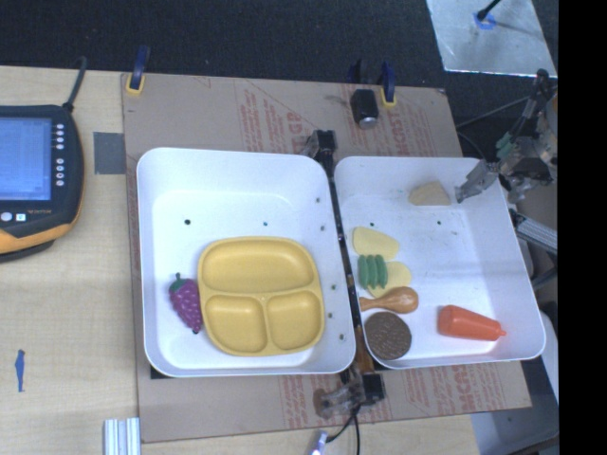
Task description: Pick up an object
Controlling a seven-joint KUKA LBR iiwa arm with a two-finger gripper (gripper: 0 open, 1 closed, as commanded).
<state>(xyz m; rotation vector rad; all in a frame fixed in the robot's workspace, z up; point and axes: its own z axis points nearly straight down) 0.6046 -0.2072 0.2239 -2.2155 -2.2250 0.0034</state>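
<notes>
White plastic, two shallow bins side by side on a cardboard sheet (237, 112) laid over the wooden surface (66, 349). Positions below are given relative to the yellow divided plate.

Left bin (190, 183):
- Yellow divided plate (261, 294), three compartments, lying flat in the near half of the bin.
- Purple toy grapes (187, 301), touching the plate's left edge.

Right bin (474, 245), to the right of the plate:
- Pale yellow flat pieces (377, 245), just right of the plate past the bin walls, with a small green ribbed item (373, 272) lying on them.
- Brown and tan wooden-spoon-like piece (391, 300), just below the green item.
- Dark brown round disc (388, 336), at the near corner, level with the plate's lower edge.
- Orange carrot-shaped toy (468, 323), further right, well apart from the disc.
- Beige lump (430, 194), up and far right of the plate, near the bin's far wall.

Arm: gripper (471, 186) low over the far right corner of the right bin, just beside the beige lump on its right. Whether the fingers are spread or closed I cannot tell from here; nothing is seen between them.

Other: handheld control pendant (33, 180), orange-rimmed with a blue screen, on the surface far left of the plate. Blue clamps (138, 67) on the far edge of the cardboard.
</notes>
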